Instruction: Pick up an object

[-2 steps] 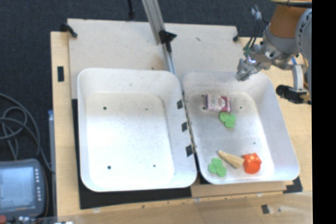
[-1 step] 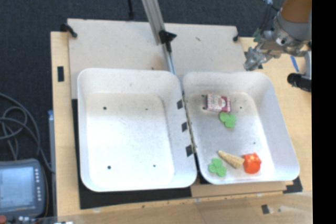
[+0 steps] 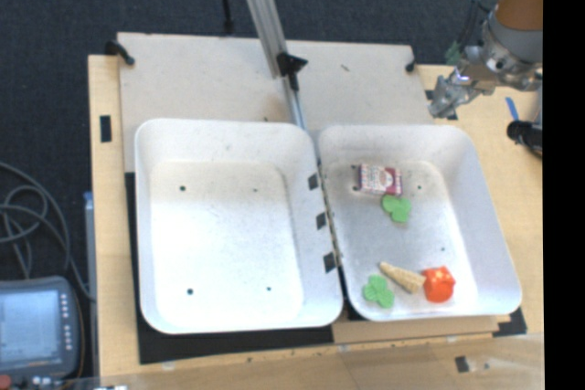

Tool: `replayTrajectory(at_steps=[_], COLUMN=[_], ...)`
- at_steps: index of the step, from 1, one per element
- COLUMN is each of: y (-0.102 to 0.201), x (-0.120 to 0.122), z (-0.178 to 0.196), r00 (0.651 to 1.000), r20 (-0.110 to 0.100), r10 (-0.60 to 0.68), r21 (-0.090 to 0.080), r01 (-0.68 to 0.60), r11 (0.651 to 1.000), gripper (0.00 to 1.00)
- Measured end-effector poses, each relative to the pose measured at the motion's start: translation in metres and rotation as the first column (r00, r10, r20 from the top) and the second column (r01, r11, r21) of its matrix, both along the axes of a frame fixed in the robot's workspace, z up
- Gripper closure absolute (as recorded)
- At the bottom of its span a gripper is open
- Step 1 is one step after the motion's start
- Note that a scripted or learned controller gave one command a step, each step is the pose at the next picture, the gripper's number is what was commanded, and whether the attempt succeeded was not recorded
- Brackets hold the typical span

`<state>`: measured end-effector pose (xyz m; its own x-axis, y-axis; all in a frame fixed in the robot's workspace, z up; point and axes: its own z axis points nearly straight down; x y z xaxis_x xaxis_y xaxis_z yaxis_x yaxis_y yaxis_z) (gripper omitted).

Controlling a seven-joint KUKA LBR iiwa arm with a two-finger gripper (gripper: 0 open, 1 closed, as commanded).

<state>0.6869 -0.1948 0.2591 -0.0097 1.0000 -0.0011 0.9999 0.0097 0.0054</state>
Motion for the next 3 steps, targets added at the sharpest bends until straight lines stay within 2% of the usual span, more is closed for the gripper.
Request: replayTrajectory(at_steps=[1,3], y=[0.044,0.138], x=[-0.004,-0.004], z=[0.003,-0.017], r00=[1.000,1.000], r20=[-0.004,-0.006], r10=[-0.004,-0.004], r21=[0.001,0.001], r01=[0.004,0.004], r11=[1.000,1.000], gripper=[1.00,1.00])
